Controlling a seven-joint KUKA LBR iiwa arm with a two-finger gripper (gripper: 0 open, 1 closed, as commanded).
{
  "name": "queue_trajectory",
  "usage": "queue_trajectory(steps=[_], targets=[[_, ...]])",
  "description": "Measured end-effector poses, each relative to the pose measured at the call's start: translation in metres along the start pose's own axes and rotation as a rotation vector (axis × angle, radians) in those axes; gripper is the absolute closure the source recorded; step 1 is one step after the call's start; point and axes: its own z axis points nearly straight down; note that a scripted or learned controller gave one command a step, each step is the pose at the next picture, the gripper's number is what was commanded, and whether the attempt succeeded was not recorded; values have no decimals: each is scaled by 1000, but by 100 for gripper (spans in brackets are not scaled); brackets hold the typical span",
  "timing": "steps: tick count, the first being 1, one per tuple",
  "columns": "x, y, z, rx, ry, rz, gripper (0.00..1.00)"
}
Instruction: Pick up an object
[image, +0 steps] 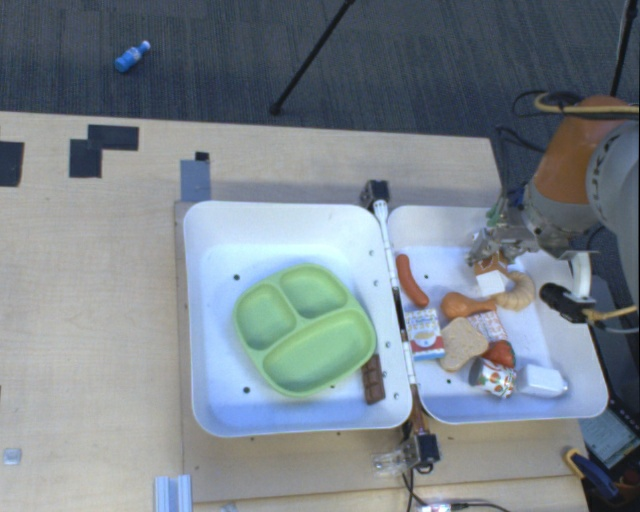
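Observation:
My gripper (493, 247) hangs low over the upper part of the right bin (580, 400), with the grey wrist and orange band behind it at the right. Directly under it are a small brown item (487, 266) and a white block (490, 283). Nearby in the same bin are a tan croissant (520, 293), an orange-brown drumstick (460, 303), a red sausage (411, 280), a bread slice (463, 343), a small carton (424, 333) and a can (497, 379). Whether anything is held is hidden by the gripper body.
The left bin (200, 300) holds a green divided plate (305, 327) and a brown bar (372, 380) by the divider. A red piece (500, 353) and a white object (543, 379) sit at the right bin's front. Cables run past its right wall.

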Motion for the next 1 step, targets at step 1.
queue_trajectory(steps=[1], targets=[[90,-45,-88,8,4,1,100]])
